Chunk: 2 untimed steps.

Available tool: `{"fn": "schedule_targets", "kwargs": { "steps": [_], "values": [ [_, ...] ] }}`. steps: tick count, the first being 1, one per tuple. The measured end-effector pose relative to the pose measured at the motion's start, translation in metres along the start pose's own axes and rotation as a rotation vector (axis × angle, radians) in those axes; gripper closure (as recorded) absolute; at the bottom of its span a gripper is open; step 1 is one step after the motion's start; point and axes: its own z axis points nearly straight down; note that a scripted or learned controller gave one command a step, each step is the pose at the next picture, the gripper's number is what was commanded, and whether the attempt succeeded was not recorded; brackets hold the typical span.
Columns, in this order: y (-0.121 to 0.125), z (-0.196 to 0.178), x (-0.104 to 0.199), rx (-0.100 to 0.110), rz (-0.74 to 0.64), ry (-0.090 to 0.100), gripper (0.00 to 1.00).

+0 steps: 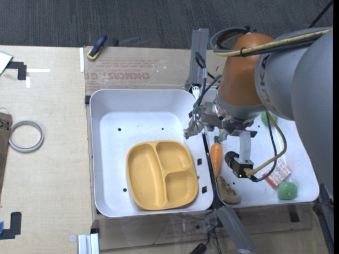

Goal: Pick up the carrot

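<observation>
The carrot, orange with a small green top, lies lengthwise in the right bin, close to that bin's left wall. My gripper hangs from the orange-banded wrist just above and slightly left of the carrot's green end, over the divide between the two bins. The wrist and its cables hide the gripper's tip. The carrot rests on the bin floor.
A yellow divided plate sits in the left bin. The right bin also holds a brown object, a green ball, a red-and-white packet and a green item partly under the arm. A tape roll lies on the left bench.
</observation>
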Motion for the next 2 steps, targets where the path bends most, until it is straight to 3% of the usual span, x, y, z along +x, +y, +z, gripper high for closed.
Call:
{"fn": "schedule_targets", "kwargs": {
  "steps": [1,2],
  "values": [
    [-0.017,-0.069,-0.041,0.0,0.216,0.0,0.0],
    [-0.072,0.001,0.017,0.004,0.248,-0.001,0.0]
  ]
}}
